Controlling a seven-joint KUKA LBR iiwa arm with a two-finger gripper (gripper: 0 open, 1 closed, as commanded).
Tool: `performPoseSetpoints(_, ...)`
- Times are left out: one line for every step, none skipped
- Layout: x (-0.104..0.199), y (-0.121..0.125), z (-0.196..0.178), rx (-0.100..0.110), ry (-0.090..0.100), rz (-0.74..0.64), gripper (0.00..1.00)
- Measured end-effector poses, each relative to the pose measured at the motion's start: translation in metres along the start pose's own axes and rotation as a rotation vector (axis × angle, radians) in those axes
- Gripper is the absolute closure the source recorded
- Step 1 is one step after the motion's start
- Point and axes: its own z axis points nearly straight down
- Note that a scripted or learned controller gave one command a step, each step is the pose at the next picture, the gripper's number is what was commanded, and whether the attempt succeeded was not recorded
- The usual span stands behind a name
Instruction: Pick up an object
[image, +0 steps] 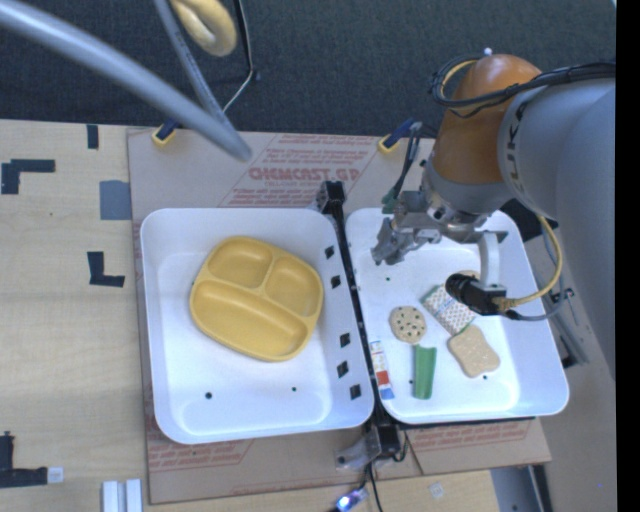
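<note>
The gripper (388, 248) hangs over the right bin (548, 385), above the bare white floor near that bin's far left corner and just beside the divider where the two bins meet; whether its jaws are spread or pressed together cannot be made out, and nothing shows between them. The grey arm (570, 130) comes in over the bin's far right corner, with its orange band (478, 120) above the wrist.

The things to pick lie in the near half of the right bin, all apart from the gripper; a round speckled cookie (407, 323) sits near the middle of the floor; just to its right, towards the right edge, lies a small patterned packet (447, 309), set at a slant; nearer the front edge a tan cracker (473, 352) lies just beside the packet's near end; a green stick-shaped piece (425, 372) lies between the cookie and the front edge, its length running from back to front; a thin strip with a red mark (379, 366) lies along the left wall, close to the front left corner.

The left bin (160, 335) carries a yellow divided plate (258, 297); it lies flat around the middle of the floor, somewhat nearer the far edge, with its compartments facing up.

Both bins rest on a cardboard sheet with red print (300, 172), which lies on the wooden bench (60, 320).
</note>
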Motion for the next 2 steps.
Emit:
performPoseSetpoints(0.053, -0.010, 0.005, 0.000, -0.001, 0.001, 1.00)
performPoseSetpoints(0.102, -0.014, -0.009, -0.002, 0.000, 0.001, 1.00)
